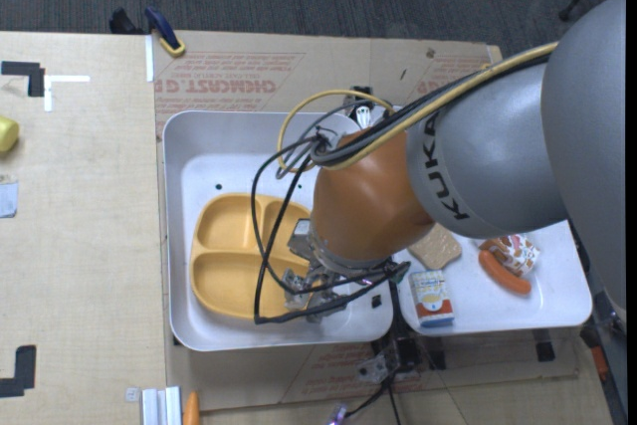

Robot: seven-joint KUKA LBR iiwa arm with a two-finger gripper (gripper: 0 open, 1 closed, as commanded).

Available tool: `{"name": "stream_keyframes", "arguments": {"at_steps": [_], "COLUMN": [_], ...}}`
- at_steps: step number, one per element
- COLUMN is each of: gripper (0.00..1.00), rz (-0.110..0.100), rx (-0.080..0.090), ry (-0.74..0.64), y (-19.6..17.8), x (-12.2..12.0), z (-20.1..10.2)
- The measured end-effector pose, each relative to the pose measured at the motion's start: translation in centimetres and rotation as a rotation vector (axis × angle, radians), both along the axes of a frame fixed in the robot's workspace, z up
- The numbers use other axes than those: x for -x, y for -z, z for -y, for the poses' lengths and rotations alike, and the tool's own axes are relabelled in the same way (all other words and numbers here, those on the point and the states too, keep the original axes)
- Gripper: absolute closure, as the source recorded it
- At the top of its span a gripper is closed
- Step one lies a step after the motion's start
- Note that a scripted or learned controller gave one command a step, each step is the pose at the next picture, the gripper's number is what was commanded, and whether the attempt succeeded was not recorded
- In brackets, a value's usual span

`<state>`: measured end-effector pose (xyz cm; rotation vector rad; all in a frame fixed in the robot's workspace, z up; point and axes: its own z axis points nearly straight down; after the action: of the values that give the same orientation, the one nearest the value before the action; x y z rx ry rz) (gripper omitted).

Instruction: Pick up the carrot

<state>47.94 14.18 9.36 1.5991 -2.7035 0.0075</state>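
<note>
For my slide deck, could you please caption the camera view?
KUKA arm reaching over the left white bin beside a yellow divided plate; right bin holds assorted items.

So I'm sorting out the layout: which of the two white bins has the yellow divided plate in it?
The left bin, under the arm's orange wrist band. The yellow plate lies there; the right bin holds small packaged items instead.

You see two white bins: the left bin and the right bin. One arm reaches over them. The left bin holds one yellow tray with three compartments showing. In the right bin you can count one small carton, one cracker, one sausage and one wrapped snack. One yellow object sits on the far left bench.
</note>
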Motion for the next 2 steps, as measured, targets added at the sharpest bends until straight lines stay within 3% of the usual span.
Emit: {"name": "stream_keyframes", "arguments": {"at_steps": [1, 2], "gripper": [1.00, 1.00], "rz": [0.003, -0.004], "rx": [-0.008, 0.001], "ry": [0.223, 0.151], "y": [-5.3, 0.1], "x": [0.0, -1.1], "z": [1.2, -0.9]}}
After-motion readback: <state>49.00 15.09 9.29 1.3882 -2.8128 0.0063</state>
